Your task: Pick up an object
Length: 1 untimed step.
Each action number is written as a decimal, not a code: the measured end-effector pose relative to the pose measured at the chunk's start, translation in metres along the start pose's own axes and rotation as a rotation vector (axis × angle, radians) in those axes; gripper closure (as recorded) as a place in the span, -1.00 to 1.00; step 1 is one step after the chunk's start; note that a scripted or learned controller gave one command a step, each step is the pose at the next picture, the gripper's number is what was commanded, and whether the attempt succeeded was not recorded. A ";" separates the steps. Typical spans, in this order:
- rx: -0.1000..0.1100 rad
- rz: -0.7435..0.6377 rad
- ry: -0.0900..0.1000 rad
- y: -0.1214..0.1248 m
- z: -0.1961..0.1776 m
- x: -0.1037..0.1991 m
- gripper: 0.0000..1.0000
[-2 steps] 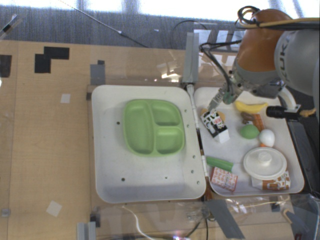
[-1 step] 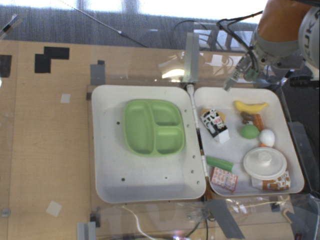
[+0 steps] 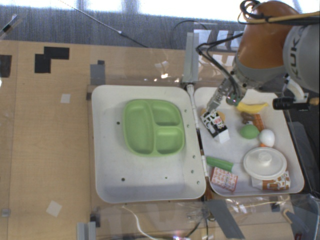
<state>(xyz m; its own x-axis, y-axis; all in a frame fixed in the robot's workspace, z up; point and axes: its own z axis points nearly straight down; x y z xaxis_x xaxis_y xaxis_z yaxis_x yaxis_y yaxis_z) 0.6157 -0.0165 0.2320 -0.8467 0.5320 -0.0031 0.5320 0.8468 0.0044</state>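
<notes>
1. Carton: black-and-white patterned, in the right bin, near its left wall, tilted; just below and left of the gripper, close to its tip, contact not discernible.
2. Arm: enters from the right, orange band uppermost, wrist angled down and leftward over the right bin's upper left part.
3. Gripper: slanted toward the carton; open or closed cannot be told; nothing visibly held.
4. Right bin, other contents: banana beside the wrist; green ball; white egg; white lidded bowl; green marker; red packet; orange-labelled can.
5. Left bin: holds a green divided tray, well apart from the gripper.
</notes>
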 end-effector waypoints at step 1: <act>0.002 -0.065 -0.008 -0.082 -0.033 -0.063 1.00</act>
<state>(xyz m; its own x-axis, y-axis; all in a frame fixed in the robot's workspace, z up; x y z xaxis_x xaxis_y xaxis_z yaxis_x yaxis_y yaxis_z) 0.6254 -0.1191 0.2652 -0.8796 0.4756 -0.0117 0.4756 0.8797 0.0017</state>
